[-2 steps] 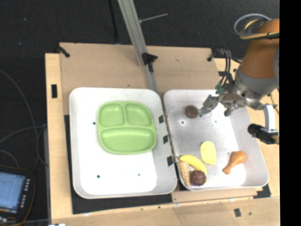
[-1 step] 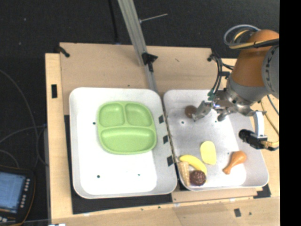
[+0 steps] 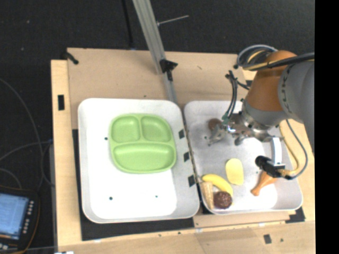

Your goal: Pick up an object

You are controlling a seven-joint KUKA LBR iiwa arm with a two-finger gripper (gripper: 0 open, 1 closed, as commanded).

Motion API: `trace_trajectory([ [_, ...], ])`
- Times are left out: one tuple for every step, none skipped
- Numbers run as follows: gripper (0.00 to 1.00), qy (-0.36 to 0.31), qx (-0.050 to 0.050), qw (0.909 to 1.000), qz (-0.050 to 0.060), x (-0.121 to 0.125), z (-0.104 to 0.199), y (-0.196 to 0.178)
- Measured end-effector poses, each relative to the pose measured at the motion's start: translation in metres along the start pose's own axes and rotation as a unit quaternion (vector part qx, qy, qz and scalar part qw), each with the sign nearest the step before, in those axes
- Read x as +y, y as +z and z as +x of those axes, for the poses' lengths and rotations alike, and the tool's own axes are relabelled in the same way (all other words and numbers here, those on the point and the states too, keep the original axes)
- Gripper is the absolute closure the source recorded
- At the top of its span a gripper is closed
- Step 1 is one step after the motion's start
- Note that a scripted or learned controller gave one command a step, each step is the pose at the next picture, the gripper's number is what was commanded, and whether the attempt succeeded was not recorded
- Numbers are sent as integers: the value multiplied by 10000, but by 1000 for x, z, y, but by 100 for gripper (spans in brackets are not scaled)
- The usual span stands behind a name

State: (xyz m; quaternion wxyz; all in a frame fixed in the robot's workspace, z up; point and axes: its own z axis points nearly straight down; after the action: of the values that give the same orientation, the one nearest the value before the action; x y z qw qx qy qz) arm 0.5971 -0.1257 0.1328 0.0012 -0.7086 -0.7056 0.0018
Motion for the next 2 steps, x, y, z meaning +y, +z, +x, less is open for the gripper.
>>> trace_trajectory([
  [100,22,1,10000,-37,2,-1,-15],
  [100,-5,-3,10000,-49,2,-2,-59],
])
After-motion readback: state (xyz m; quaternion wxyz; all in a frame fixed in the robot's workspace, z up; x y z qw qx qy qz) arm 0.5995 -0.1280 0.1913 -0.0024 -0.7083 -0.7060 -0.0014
